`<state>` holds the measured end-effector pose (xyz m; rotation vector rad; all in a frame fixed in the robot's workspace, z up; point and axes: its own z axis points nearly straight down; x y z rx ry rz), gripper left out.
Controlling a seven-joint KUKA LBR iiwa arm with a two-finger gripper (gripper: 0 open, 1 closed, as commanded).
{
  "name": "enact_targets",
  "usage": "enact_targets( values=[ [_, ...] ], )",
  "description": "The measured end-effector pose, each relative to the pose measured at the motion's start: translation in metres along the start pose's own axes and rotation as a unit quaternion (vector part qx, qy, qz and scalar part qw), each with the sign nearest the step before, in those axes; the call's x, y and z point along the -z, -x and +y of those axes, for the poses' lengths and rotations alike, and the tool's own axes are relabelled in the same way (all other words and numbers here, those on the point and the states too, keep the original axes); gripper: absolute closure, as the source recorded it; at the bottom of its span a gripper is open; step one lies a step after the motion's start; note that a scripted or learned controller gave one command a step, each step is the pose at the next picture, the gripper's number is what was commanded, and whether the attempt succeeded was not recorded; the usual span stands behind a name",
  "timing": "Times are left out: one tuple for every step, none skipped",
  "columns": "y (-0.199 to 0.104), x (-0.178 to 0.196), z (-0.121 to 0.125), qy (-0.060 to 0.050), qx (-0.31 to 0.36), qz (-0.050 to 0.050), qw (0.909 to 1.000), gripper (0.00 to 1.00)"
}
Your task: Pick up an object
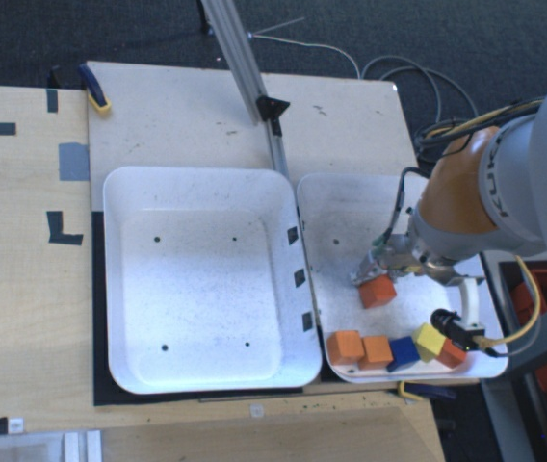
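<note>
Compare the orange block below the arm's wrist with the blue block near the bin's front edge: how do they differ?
The orange block is orange, the blue block blue. The orange block lies alone, mid-bin, at the gripper; the blue block sits in the front row, touching its neighbours. Both are small blocks in the right bin.

My fingers [375, 269] sit in the right bin [336, 210], seemingly touching a block [377, 292]. Four more blocks [389, 349] line its front wall. The left bin [119, 258] lies alongside on the worktop [177, 104].
</note>
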<state>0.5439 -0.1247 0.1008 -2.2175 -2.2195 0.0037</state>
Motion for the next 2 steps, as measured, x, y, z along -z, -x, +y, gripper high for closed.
enact_targets(
  values=[
    [-0.112,0.094,-0.007,0.004,0.005,0.001,1.0,1.0],
    [-0.193,0.09,-0.054,-0.001,0.004,0.001,1.0,1.0]
  ],
)
